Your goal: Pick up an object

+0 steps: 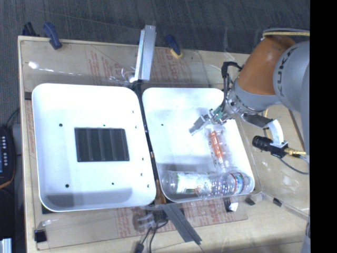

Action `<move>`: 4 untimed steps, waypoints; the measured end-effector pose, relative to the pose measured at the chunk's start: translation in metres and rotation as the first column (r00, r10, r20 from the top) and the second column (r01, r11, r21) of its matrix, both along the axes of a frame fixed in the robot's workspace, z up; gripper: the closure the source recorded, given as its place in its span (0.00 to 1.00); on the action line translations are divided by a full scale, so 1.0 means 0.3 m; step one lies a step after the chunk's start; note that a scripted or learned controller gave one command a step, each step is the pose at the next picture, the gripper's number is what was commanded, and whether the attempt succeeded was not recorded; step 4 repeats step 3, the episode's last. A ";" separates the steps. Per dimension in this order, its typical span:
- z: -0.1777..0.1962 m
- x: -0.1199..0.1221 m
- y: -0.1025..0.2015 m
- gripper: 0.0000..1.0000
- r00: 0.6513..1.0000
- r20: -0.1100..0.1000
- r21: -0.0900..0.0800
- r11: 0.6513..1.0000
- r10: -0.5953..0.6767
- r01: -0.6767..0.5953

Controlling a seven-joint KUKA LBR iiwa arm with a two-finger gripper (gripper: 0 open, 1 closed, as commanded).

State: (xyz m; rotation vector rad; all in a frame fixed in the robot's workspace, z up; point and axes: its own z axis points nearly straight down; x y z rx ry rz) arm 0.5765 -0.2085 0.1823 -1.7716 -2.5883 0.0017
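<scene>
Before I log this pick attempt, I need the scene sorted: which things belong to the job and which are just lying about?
Job:
pincer, above the right bin
clear tube with orange inside
clear bottle lying along the bin's near wall

Lying about:
left bin
dark grille in it
blue clamps on the bench edge

I am looking down on a robot lab. The desk is a wooden board with printed plastic sheet held by blue clamps, two white bins sit side by side, and cables trail near the grey-and-orange arm.
</scene>
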 end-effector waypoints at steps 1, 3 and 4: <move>-0.005 0.041 -0.006 0.00 1.000 0.005 -0.003 1.000 -0.005 0.005; -0.051 -0.025 -0.005 0.00 0.999 0.005 -0.003 0.999 -0.042 0.042; -0.051 -0.025 -0.005 0.00 0.999 0.005 -0.003 0.999 -0.042 0.042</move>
